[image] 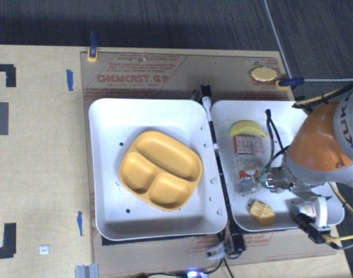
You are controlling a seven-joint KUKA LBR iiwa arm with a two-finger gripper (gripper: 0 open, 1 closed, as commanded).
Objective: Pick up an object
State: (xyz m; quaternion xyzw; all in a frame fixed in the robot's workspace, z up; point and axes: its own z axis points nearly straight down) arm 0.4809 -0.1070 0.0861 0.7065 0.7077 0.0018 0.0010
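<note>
Pincer [275, 181]: over the right bin [222, 155], toward its middle.
- Crumpled packet [248, 180]: in the right bin, just left of the pincer.
- Flat wrapper [247, 145]: same bin, behind and left of the pincer.
- Banana [248, 128]: same bin, behind the wrapper, farther from the pincer.
- Waffle-like piece [261, 211]: same bin, before the pincer, slightly left.
- Divided tray [159, 169]: in the left bin [101, 155], well left of the pincer.
- Round disc [264, 74]: on the bench, well behind the pincer, outside both bins.

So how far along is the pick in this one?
Nothing looks picked yet. The arm is over the right bin, where the banana, packet and tan piece lie. The yellow tray sits in the left bin. The grasp and lift remain.
</note>
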